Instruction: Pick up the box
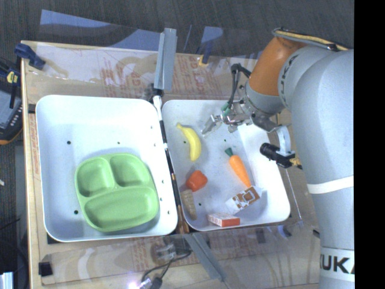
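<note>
The bins (pixel 96 116) are looking like smooth white plastic, the tray (pixel 117 192) like matt green plastic. The bench (pixel 108 71) is showing pale, worn wood. The box (pixel 224 221) is looking like printed card.

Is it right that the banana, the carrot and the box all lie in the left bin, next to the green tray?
Not quite. The camera view shows the banana, the carrot and the box all in the right bin. The green tray lies alone in the left bin, apart from them.
</note>
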You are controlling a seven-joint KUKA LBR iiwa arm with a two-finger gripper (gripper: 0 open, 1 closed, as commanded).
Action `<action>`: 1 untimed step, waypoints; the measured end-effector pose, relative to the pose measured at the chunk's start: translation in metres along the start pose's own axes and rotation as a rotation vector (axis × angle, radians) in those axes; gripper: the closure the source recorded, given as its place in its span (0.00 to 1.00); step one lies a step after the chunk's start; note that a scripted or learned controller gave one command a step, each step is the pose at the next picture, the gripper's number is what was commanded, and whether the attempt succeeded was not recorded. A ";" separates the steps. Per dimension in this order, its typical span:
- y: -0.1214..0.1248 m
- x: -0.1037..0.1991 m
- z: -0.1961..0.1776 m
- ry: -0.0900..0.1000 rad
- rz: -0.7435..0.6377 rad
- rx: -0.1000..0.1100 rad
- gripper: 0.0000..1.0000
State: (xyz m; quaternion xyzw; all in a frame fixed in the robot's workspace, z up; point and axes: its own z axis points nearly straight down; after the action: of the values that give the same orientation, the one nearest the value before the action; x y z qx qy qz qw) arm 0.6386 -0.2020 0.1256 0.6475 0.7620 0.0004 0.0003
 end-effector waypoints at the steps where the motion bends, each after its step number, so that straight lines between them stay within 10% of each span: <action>1: -0.066 0.023 0.034 0.003 -0.068 0.004 0.00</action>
State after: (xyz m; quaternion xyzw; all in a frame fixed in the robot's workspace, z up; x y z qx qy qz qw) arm 0.5696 -0.1896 0.0912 0.6212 0.7837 -0.0001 -0.0018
